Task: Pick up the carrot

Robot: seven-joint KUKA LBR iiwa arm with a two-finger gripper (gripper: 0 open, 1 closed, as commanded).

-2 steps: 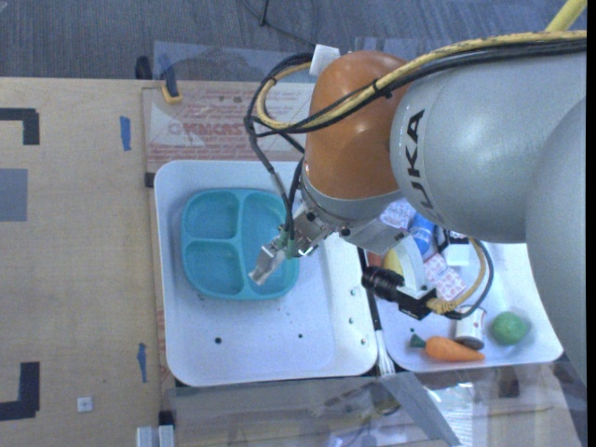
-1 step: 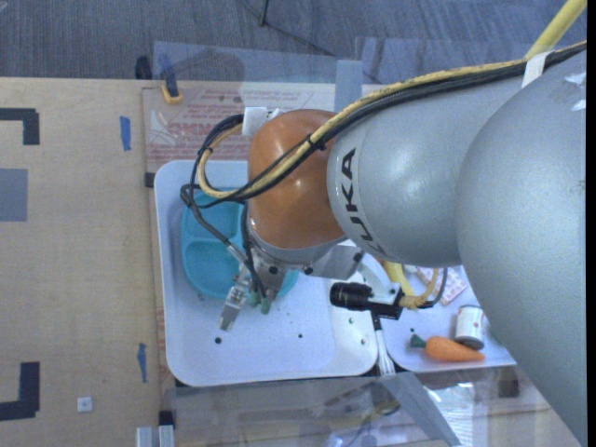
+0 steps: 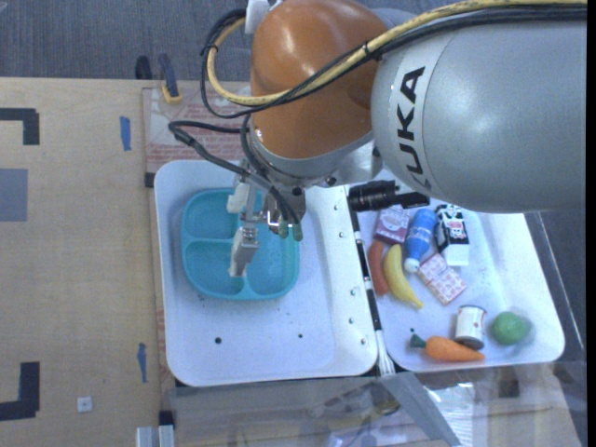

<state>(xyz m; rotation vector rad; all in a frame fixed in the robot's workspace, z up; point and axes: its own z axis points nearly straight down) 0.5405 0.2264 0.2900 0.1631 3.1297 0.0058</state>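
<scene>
Carrot (image 3: 445,348) lies in the right bin (image 3: 545,277); fingers (image 3: 244,250) over blue plate (image 3: 207,273).

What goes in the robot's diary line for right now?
pincer: over blue plate, left bin | carrot: right bin, untouched

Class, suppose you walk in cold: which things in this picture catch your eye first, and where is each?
The big grey and orange robot arm fills the top, its tool hanging over the blue divided plastic tray in the left white bin. The orange toy carrot lies at the right bin's near edge.
</scene>
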